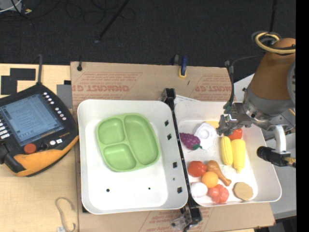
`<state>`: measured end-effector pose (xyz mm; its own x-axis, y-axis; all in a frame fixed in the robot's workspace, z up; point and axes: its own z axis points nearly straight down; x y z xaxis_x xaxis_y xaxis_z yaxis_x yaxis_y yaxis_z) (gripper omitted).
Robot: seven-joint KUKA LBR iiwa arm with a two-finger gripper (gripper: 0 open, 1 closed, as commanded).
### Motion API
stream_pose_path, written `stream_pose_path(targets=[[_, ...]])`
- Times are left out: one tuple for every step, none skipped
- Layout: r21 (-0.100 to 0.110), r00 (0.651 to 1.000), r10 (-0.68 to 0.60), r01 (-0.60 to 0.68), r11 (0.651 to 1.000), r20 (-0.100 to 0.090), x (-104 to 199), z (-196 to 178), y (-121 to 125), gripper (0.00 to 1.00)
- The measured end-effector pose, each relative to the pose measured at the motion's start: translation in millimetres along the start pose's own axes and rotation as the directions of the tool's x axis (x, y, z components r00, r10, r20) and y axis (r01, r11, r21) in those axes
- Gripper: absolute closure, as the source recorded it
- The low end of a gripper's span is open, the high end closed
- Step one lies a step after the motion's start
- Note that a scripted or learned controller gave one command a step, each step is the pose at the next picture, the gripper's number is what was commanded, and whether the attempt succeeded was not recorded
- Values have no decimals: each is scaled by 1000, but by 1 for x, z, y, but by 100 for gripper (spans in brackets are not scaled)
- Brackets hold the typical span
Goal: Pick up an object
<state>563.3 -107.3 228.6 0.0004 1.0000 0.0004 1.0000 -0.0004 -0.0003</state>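
I'm hovering my jaws point(231, 127) low in the right bin point(270, 190), just above the corn point(226, 150). Can't tell if they're released or clenched from here, so probably nothing's picked up yet.

Counts on the bench — bins and toy food

Two white bins point(91, 187) point(270, 190), one green divided plate point(128, 141), two corn cobs point(226, 150) point(238, 154), one tomato point(196, 168), one grape bunch point(189, 140), one drumstick point(218, 170).

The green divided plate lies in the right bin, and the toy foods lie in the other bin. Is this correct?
Not quite. The camera view shows the green divided plate in the left bin. The toy foods, such as the corn cob, lie in the right bin.
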Motion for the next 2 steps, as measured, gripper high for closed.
stream_pose_path(targets=[[4,1000,-2,2,1000,-1,52,11,7,100],[2,1000,-5,5,1000,-1,114,8,19,100]])
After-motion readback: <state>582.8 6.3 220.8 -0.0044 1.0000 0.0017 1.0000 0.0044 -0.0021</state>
